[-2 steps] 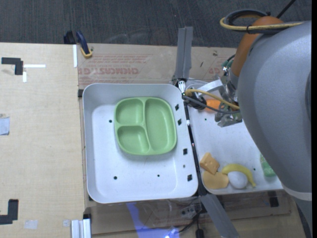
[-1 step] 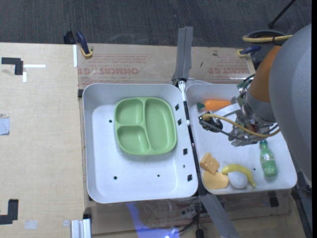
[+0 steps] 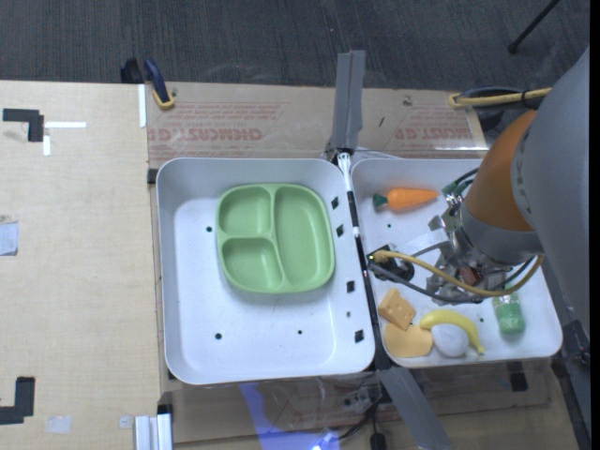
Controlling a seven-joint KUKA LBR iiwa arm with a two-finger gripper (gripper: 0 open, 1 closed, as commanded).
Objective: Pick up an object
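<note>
The right bin [image 3: 403, 178] holds an orange carrot [image 3: 409, 198] at its far side. Along its near edge lie an orange cheese wedge [image 3: 396, 308], a flat orange piece [image 3: 409, 342], a yellow banana [image 3: 452, 323], a white ball [image 3: 452, 341] and a small green item [image 3: 509, 318]. My gripper [image 3: 461, 276] is lowered into the middle of this bin, under the orange band of the arm [image 3: 502, 190]. It hangs above and right of the cheese wedge, just behind the banana. Cables and the wrist body hide its tips.
The left bin [image 3: 187, 279] carries a green divided plate [image 3: 276, 238] in its upper middle. A grey divider post [image 3: 348, 101] stands at the back between the bins. Wooden bench [image 3: 66, 251] extends to the left.
</note>
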